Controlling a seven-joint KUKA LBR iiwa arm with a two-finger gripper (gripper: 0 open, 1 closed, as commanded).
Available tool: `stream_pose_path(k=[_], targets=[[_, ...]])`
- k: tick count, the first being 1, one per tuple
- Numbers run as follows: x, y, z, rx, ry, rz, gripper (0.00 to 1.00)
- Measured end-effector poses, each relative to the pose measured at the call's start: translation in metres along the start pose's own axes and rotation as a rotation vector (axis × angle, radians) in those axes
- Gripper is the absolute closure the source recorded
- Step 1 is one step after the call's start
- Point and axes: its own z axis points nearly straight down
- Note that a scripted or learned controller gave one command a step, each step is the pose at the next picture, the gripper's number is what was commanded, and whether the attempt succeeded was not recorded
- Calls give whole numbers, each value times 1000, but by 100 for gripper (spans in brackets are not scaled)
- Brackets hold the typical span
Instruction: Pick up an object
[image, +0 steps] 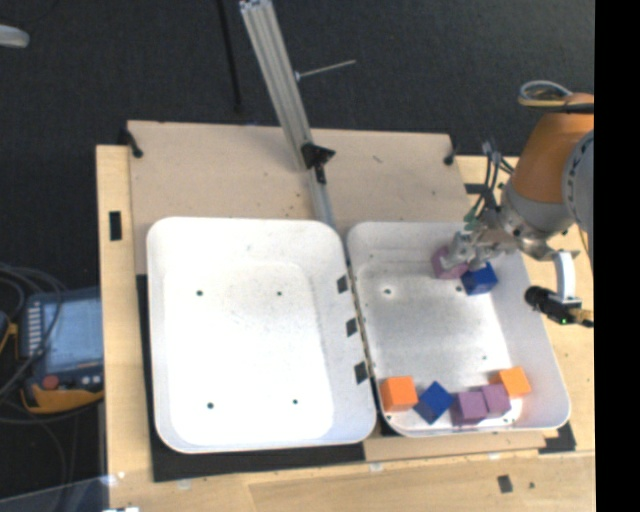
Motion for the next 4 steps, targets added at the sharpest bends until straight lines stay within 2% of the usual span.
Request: stream_pose_path(k=[1,2,3,4], targets=[[-4,-2,-64,16,10,3,100],[-6,0,-101,17,11,5,100],[-9,2,-155,16,10,4,100],[41,5,-159,23,13,5,100]])
